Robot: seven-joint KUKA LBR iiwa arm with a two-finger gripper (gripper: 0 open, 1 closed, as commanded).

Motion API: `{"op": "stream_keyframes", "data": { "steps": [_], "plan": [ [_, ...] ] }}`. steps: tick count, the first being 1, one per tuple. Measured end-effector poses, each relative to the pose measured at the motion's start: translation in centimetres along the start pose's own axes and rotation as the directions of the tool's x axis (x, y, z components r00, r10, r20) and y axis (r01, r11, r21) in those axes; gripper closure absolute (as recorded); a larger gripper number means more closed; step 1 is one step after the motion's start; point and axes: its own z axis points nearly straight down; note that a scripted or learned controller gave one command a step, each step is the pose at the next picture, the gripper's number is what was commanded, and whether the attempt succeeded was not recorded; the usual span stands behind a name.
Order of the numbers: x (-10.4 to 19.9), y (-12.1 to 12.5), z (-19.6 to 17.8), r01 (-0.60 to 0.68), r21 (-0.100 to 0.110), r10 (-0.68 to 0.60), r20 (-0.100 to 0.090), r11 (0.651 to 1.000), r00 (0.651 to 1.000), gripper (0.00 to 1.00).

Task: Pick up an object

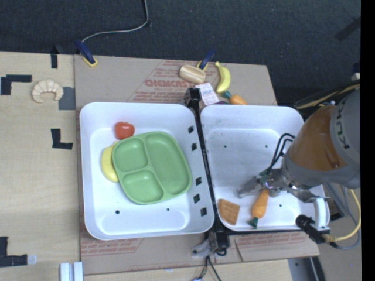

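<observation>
Poised low in the right bin [246,122], gripper [262,184] of the grey-and-orange arm, fingers spread open and gripping nothing, tips just above the thick end of a toy carrot [260,204]. Lying near the bin's front wall, orange body slanted, green top toward the front edge, a waffle-like cracker [228,211] just beside it to the left. Likely light, rigid, smooth plastic, apt to roll or slide under a pinch; best taken across the thick middle of the body, jaws square to its long axis, clear of the tapering ends
</observation>
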Motion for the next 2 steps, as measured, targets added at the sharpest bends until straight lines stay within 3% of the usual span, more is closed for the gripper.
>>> {"op": "stream_keyframes", "data": {
  "steps": [1,2],
  "plan": [
    [-0.1,0.1,-1.0,-0.002,-0.004,0.002,0.002,1.000,1.000,1.00],
    [8.4,2.5,-9.9,0.002,0.000,-0.002,0.000,1.000,1.000,1.00]
  ]
}}
